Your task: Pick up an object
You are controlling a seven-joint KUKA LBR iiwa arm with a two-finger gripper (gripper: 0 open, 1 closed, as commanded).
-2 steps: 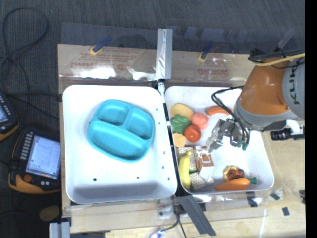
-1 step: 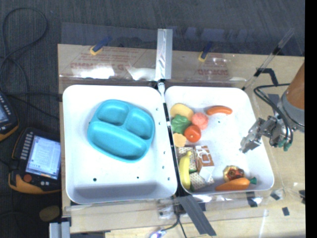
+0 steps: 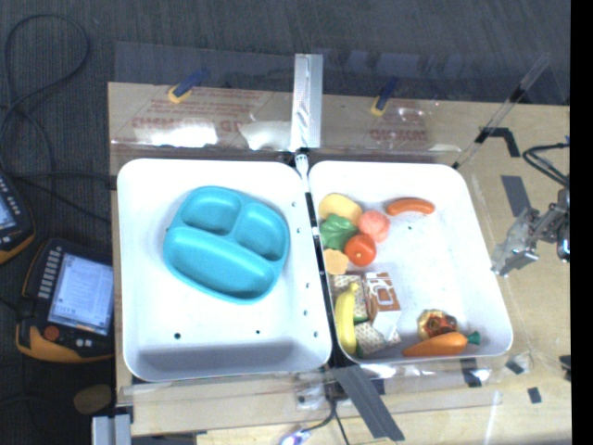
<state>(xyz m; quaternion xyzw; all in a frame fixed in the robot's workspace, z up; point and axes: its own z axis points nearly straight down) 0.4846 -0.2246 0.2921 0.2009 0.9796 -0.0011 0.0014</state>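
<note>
1. Toy food (image 3: 360,248) lies in the right bin (image 3: 485,248), crowded toward that bin's left wall and near edge
2. At the far left of that bin a yellow pepper (image 3: 338,206) touches a green piece (image 3: 334,231); just beside them sit a pink ball (image 3: 374,222) and a red tomato (image 3: 361,249)
3. An orange sausage (image 3: 410,207) lies apart from the cluster, near the far wall
4. Nearer the camera a banana (image 3: 345,319) lies along the left wall, touching a small carton (image 3: 382,297) with brown print
5. A carrot (image 3: 435,345) lies along the near wall, with a small gold and red piece (image 3: 435,323) just behind it
6. The left bin (image 3: 130,258) holds a blue tray (image 3: 227,241) with compartments, tilted across the middle
7. The gripper (image 3: 519,247) is outside the right bin, over the bench (image 3: 528,137), just beside the bin's right rim and well apart from the food
8. It holds nothing that can be seen; whether it is open or closed cannot be told from this view
9. A handheld screen (image 3: 74,295) lies on the floor left of the bench
</note>
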